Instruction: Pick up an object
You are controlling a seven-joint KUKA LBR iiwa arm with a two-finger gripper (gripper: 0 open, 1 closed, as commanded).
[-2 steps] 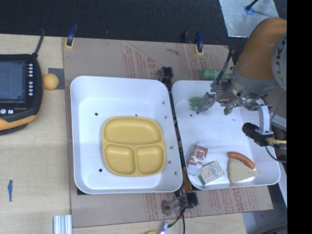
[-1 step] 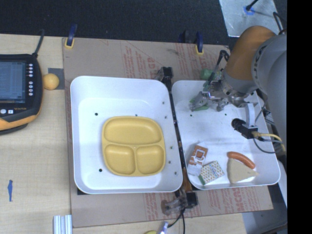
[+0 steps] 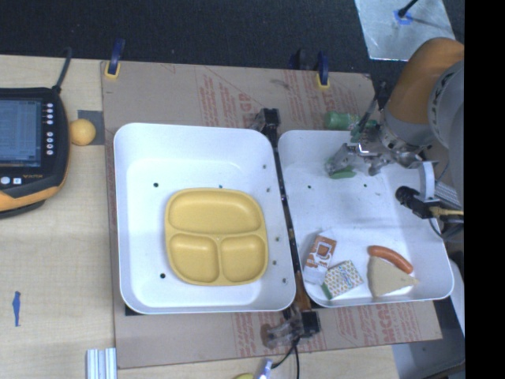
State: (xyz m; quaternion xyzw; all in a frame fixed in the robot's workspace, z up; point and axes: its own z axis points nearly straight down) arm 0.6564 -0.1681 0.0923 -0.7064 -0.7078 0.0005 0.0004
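The gripper (image 3: 345, 163) sits low in the upper part of the right bin (image 3: 410, 212) over a small green thing (image 3: 342, 174), so it should settle squarely before lifting.

A single fixed camera looks down at a slant from above the bench (image 3: 55, 290), far enough back to take in both white bins whole, the left bin (image 3: 134, 212) and the right bin (image 3: 371, 212) meeting near the centre of the frame. The view faces the far edge of the bench, where dark floor (image 3: 197, 14) runs across the top of the frame, while the near edge of the bench falls at the bottom. The arm (image 3: 430, 85) enters from the right side, partly cut by the frame.
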